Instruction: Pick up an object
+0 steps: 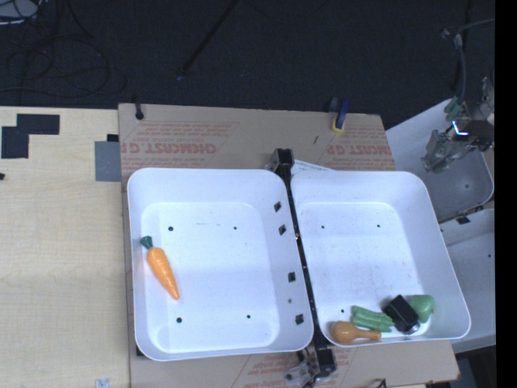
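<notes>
Two shallow white plastic bins sit side by side on a brown printed cardboard sheet [242,140], and we take them from the near edge back. Nearest us, the right bin [367,196] holds four things bunched in its near right corner. An orange pear-shaped toy gourd [352,332] lies against the near wall with its thin neck pointing right. Just behind it, and touching it, lies a green toy bean pod [371,318]. A small black block [401,312] rests tilted at the pod's right end, and a rounded green toy vegetable [422,304] lies beside the block against the right wall. The far part of this bin's floor shows bare white with a few small dark holes.

Farther back, the left bin [206,180] holds one thing: an orange toy carrot with a dark green top [161,271]. It lies near the left wall, green end pointing away from us and tip pointing toward us, well apart from the other four objects. Any of these five could serve as the object to pick up.

A black strip [291,241] runs between the two bins. At the cardboard's far edge stands a blue and yellow clamp [340,116]. Some grey metal hardware [452,140] stands at the far right. How wide the pincer stands, and whether it has hold of anything, we cannot tell.
</notes>
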Motion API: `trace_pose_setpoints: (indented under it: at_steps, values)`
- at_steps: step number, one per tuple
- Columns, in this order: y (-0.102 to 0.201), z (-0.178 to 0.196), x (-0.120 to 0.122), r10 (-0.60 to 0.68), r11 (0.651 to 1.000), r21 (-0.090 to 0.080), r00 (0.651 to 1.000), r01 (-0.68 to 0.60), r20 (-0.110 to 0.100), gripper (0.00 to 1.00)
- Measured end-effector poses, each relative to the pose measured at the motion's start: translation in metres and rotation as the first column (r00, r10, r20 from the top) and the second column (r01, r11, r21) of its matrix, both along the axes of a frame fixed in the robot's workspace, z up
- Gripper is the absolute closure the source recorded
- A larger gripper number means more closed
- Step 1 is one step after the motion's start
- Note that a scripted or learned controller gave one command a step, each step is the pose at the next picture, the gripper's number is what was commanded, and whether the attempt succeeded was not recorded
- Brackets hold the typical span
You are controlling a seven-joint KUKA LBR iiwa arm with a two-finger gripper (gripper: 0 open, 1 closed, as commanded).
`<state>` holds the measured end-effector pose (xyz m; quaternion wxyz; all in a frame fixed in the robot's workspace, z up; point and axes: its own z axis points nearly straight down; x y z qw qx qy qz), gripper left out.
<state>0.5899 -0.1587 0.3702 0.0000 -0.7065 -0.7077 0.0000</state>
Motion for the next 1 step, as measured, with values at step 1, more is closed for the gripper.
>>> trace_pose_setpoints:
  at_steps: [1]
  values:
    - [0.0364, 0.0087, -0.0118, 0.001, 1.000, 0.001, 1.000, -0.001, -0.003, 1.00]
